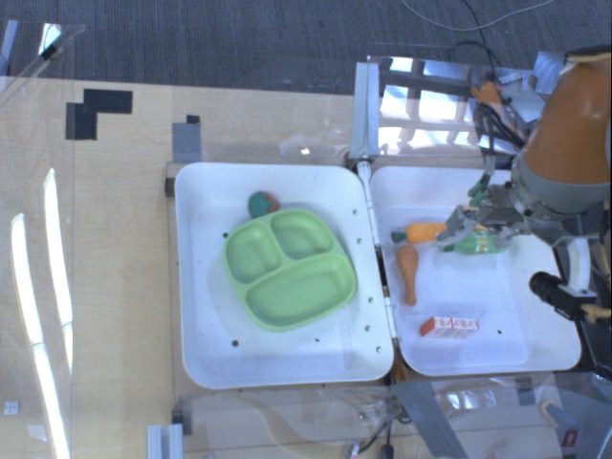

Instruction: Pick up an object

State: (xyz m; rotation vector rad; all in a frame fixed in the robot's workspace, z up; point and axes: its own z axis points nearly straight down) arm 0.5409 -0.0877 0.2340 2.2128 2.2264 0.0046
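1. Claw point(470, 226): low in right bin point(497, 347), at the green item point(478, 246); whether it is released or clenched, cannot tell — arm blocks view.
2. Candidates, right bin: green item under claw; carrot point(424, 231) just beside it; tan drumstick-like piece point(408, 273) near divider; red/white packet point(449, 327) toward front.
3. Left bin point(206, 352): green divided tray point(290, 267), small red/green item point(263, 203) behind it.
4. Progress, est.: reach done; nothing visibly lifted. Grasp + lift outstanding.

Likely robotics lab: pale tabletop point(96, 285) with taped markers, two white bins point(277, 366), loose cable point(459, 8), grey carpet point(239, 17).
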